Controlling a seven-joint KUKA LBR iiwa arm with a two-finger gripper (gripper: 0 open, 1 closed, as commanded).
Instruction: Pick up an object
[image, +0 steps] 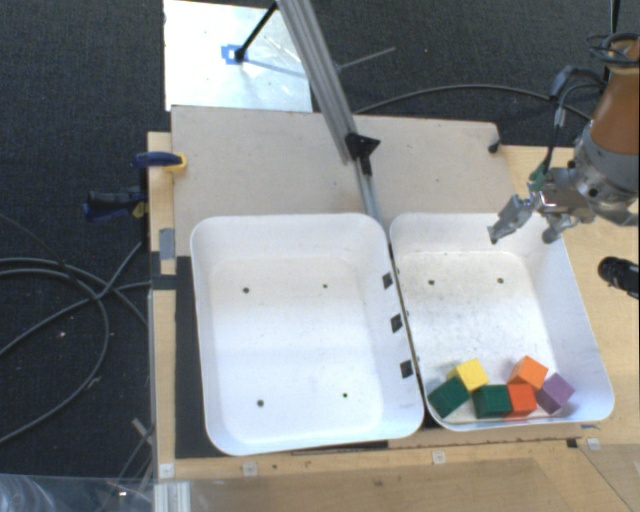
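A grey robotic arm with an orange band reaches in from the right, its end effector (528, 222) poised above the far right rim of the right-hand bin (470, 300). Its two fingers (504, 222) stand apart, open, with nothing between them.

Two shallow white bins sit side by side on the wooden surface (330, 160). The left bin (290, 330) shows a bare white floor marked by four small dark dots.

All the candidates for picking lie in the right-hand bin, huddled in its near corner, well apart from the end effector. Six small blocks can be counted there: a yellow block (471, 376), a dark green block (449, 397) just beside it on the left, a second green block (492, 401), an orange block (530, 372), a red-orange block (521, 398) touching the second green one, and a purple block (555, 392) at the right end of the cluster, near the bin's wall.

A slanted metal pole (330, 90) crosses the scene from the top and comes down between the two bins, with a black fitting partway along it. Three small black tabs (396, 322) run along the seam where the bins meet. At the surface's left edge a blue and yellow clamp (160, 160) grips the board, and black cables (60, 300) loop over the dark carpet beyond.
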